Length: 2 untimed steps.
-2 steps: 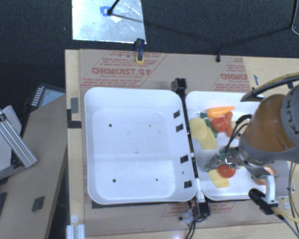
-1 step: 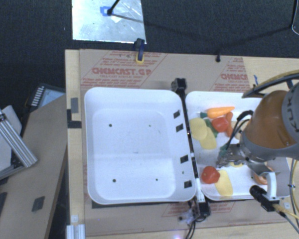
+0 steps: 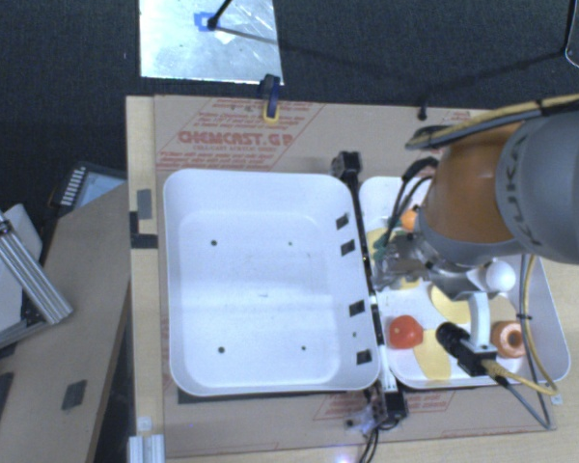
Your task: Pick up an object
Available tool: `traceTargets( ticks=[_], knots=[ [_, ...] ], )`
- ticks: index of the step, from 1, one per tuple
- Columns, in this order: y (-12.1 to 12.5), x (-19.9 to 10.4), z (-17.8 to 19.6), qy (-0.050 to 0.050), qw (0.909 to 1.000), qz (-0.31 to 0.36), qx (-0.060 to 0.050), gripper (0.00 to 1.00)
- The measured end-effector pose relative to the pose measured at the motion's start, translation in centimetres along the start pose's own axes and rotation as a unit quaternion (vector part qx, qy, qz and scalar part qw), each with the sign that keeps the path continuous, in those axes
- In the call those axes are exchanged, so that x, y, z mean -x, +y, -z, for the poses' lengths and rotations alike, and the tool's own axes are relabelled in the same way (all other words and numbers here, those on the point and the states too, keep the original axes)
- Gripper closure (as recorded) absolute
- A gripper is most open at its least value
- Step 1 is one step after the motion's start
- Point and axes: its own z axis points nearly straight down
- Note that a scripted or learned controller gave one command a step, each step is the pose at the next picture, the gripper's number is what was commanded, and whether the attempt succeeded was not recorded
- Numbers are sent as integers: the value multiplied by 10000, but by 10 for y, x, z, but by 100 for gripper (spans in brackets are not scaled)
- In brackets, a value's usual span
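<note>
Roughly, arm over right bin (image 3: 556,355), fingers' state unclear, red object (image 3: 404,332) below-left of wrist.

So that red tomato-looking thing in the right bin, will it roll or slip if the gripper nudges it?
Probably. The red object looks rounded and glossy, so a sideways nudge would likely roll it across the right bin. Its smooth skin may slip between hard fingers. It looks like a light toy, though I can't confirm that.
</note>
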Motion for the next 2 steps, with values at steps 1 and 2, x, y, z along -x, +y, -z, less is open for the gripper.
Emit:
traceTargets(
  ticks=[1, 2],
  knots=[
    [56, -72, 48, 5, 10000, -3, -2, 100],
    [93, -129, -47, -4, 10000, -23, -55, 100]
  ],
)
